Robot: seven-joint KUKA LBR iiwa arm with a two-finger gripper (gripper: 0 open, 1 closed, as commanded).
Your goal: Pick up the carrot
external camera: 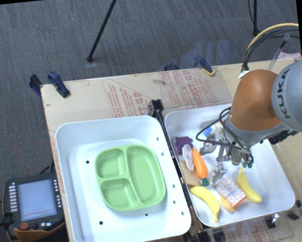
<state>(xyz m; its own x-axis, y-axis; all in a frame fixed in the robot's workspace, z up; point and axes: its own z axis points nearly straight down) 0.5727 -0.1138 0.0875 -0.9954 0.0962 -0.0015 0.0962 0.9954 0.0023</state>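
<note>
We see the arm (263,105) reaching in over the right bin (268,199), its hand (221,164) pointing down just beside the carrot (199,162). The carrot lies near that bin's left wall, not between the fingers. Whether the hand is wide or narrow we cannot tell.

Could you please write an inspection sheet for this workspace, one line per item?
Surface: cardboard-covered bench bearing left bin and right bin.
Job's things: carrot lies in right bin, near its left wall, green end toward the camera.
Clutter: green divided plate in left bin; two bananas, purple item, snack packet in right bin.
Grippers: end effector low over right bin, right of carrot, nothing seen held.
Cables: yellow and black hoses above the arm.
Surroundings: teach pendant on carpet; tripod leg; clamps.
</note>
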